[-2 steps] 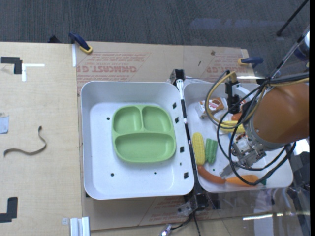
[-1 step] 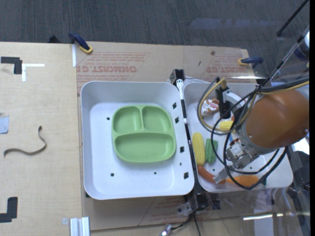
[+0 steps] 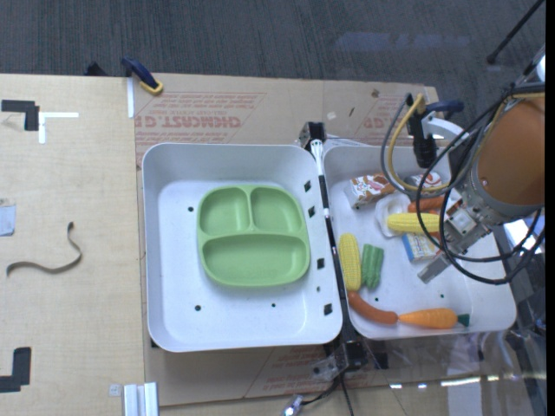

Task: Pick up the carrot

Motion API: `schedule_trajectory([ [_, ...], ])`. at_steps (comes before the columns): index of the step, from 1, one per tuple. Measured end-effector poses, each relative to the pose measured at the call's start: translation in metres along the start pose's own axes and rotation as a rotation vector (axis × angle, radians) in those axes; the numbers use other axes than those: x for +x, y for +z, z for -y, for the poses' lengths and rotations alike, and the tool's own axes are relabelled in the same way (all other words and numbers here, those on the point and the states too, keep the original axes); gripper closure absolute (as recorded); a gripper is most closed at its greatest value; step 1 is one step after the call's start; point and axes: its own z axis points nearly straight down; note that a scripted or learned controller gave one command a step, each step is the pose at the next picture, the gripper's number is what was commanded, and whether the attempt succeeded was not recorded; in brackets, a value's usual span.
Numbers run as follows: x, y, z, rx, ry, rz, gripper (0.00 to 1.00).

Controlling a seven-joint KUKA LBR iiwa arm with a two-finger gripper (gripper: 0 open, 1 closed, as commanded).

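Carrot [image 3: 428,319] beside sausage [image 3: 373,310], corn [image 3: 349,261]

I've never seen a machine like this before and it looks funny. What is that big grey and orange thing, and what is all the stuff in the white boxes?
That is a robot arm, seen by a camera looking down from above. It reaches in from the right, and its hand hangs over the right bin. I can't tell if the hand is open or shut. The right bin has toy food in it: a carrot near the front edge, a red sausage beside it, two corn cobs, something green and some packets. The left bin has a green divided plate. The robot is supposed to pick up the carrot, which lies in the bin.
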Motion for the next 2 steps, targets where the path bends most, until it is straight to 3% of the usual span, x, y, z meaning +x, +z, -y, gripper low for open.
schedule_trajectory([
  [1, -0.026, 0.036, -0.031, -0.004, -0.149, 0.003, 0.00],
  [2, -0.034, 0.061, 0.020, -0.002, -0.081, 0.002, 0.00],
])
